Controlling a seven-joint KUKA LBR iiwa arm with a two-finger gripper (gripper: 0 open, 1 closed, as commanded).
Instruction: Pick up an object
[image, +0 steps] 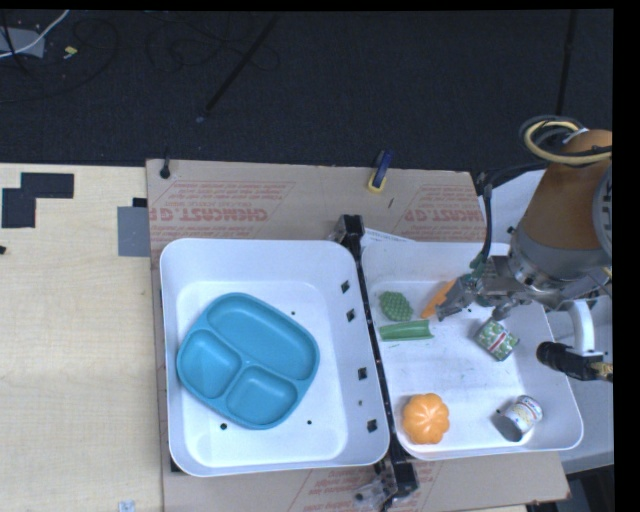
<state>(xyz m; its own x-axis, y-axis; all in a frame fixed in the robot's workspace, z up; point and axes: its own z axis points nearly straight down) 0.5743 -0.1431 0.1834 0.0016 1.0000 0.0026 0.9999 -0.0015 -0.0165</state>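
The right bin (560, 435) holds several small objects. An orange pumpkin-shaped toy (426, 418) lies at its front. A small silver can (518, 416) lies on its side at the front right, and a green-and-white can (496, 340) lies near the middle right. A green bumpy piece (395, 304) and a flat green stick (405, 331) sit at the left, close to the divider. A slim orange piece (439, 298) lies tilted just right of them. My gripper (470, 294) hangs low over the bin, right beside the orange piece and left of the green-and-white can.
The left bin (190, 265) holds a blue divided plate (248, 358). A black clamp (352, 232) sits where the bins meet at the back. A blue-and-yellow clip (379, 172) lies on the cardboard behind the bins. The arm's cables (575, 335) hang over the right bin's right edge.
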